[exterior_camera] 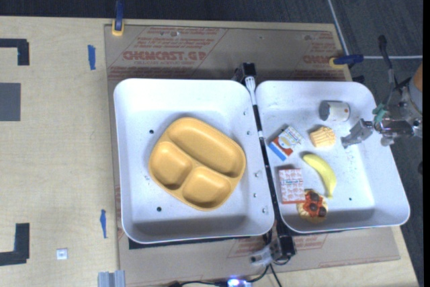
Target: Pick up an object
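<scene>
The right bin (383, 208) holds several small things: a grey can on its side (334, 110), a yellow ridged block (322, 137), a banana (321, 173), a blue, white and red packet (285, 141), a red-and-white carton (290, 185) and a red-orange toy (313, 205). My gripper (355, 136) reaches in over the right bin's right side, just right of the yellow block and below the can. It touches none of them, and nothing hangs from it.
In the left bin (134, 104) lies a large yellow divided plate (195, 162). A black divider (259, 138) runs between the two bins. Both stand on a cardboard sheet (201, 50) on the wooden bench.
</scene>
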